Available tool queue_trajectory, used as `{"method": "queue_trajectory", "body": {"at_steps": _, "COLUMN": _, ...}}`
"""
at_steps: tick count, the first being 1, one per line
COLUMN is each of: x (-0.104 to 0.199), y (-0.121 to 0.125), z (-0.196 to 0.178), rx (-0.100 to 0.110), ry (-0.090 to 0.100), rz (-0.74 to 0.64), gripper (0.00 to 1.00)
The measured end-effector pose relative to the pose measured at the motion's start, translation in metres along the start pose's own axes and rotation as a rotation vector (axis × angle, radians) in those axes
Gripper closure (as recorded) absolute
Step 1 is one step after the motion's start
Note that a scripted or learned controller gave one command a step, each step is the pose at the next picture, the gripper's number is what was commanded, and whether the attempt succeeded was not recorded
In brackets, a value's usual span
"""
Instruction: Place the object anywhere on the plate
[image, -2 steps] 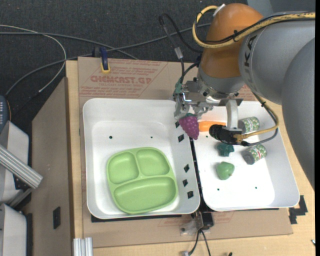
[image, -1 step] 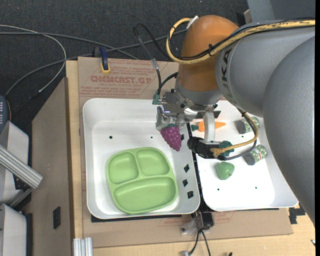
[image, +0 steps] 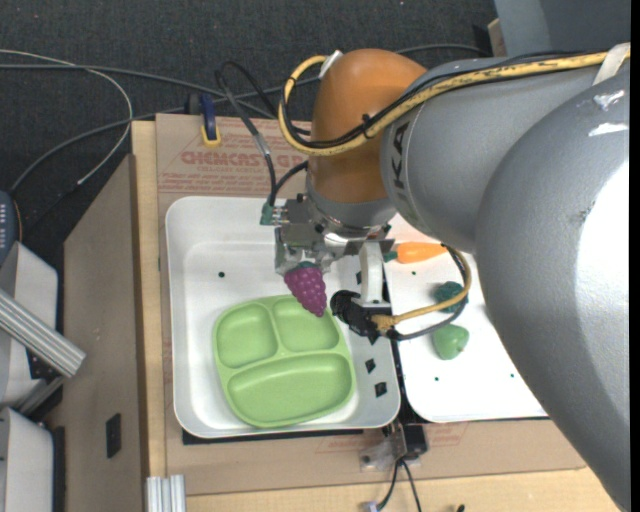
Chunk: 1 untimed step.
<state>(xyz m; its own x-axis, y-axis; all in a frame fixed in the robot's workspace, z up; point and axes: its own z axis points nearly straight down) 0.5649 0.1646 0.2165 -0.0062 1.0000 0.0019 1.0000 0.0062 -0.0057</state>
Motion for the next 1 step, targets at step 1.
{"method": "queue_trajectory", "body": {"at_steps": 1, "x": -0.0033, "y": 0.0011, "z": -0.0009, "rx": -0.002, "ry": -0.001, "rz": 0.005, "gripper": 0.0}}
